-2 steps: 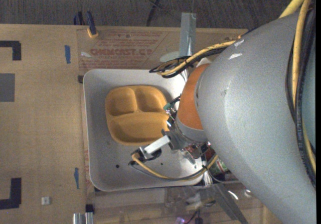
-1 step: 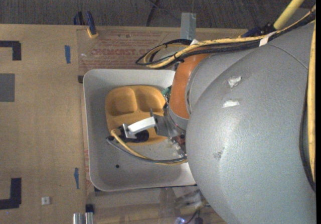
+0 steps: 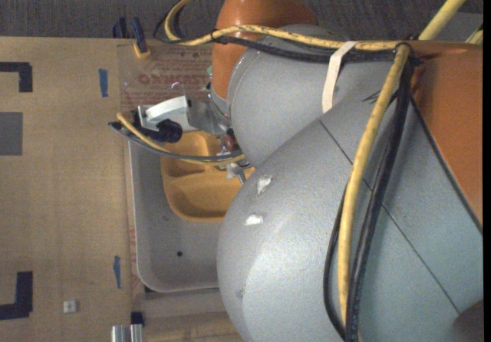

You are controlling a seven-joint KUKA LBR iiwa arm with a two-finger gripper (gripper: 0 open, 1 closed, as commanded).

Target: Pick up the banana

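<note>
Your arm (image 3: pixel 345 202) covers most of the bin (image 3: pixel 157 256). The banana (image 3: pixel 196 187) lies in that bin, partly under the arm. Gripper state: you cannot tell from here.

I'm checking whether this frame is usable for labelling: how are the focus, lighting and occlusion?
Camera view: the arm looms close and blocks most of the frame; soft, even light, no harsh glare; the bin and a yellow-orange object show slightly blurred, partly hidden.
</note>
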